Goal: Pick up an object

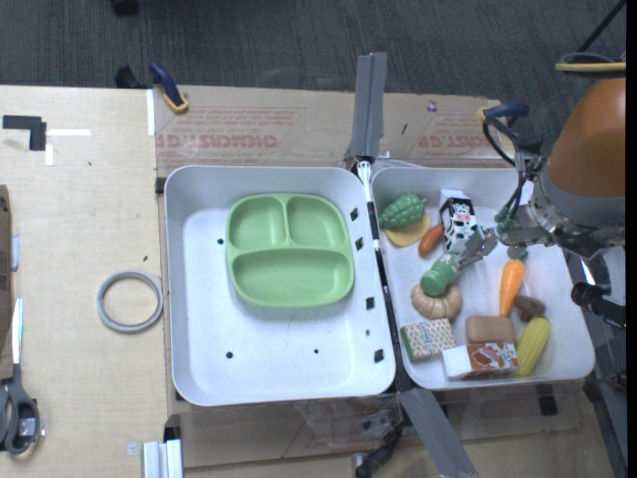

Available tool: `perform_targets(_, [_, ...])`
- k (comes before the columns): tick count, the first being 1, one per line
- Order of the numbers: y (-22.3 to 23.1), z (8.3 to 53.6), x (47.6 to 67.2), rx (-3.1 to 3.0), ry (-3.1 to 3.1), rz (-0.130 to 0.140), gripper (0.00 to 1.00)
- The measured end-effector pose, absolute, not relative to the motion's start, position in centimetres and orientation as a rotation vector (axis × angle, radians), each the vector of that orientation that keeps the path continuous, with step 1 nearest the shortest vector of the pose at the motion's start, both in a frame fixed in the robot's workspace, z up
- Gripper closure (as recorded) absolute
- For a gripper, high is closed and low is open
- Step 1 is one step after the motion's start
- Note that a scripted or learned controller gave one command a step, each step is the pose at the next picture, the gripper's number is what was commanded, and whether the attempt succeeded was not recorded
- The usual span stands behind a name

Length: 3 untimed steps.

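In the right bin [587, 352], the near row holds a box [428, 339], a carton [490, 358] and a corn cob [532, 344]; toward 12 o'clock lie a bun [438, 303], a green vegetable [437, 278] and a carrot [510, 285]. The gripper [482, 247] hovers just at 1 o'clock of the green vegetable, apparently slightly open and empty, though its finger gap is hard to read. That vegetable looks like light, stiff, smooth plastic, likely slippery, so grip across its rounded body.
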<state>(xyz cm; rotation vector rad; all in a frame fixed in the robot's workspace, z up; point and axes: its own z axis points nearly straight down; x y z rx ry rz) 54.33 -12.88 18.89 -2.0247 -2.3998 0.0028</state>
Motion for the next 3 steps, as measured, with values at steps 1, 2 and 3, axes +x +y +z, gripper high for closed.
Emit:
perform_targets(1, [-12.1, 9.1, 60.5, -2.073, -2.361, 0.001, 0.0])
perform_targets(2, [-15.6, 9.3, 61.3, -1.82, -2.564, 0.0, 0.0])
perform_targets(3, [-15.3, 9.2, 64.4, -2.054, -2.38, 0.0, 0.0])
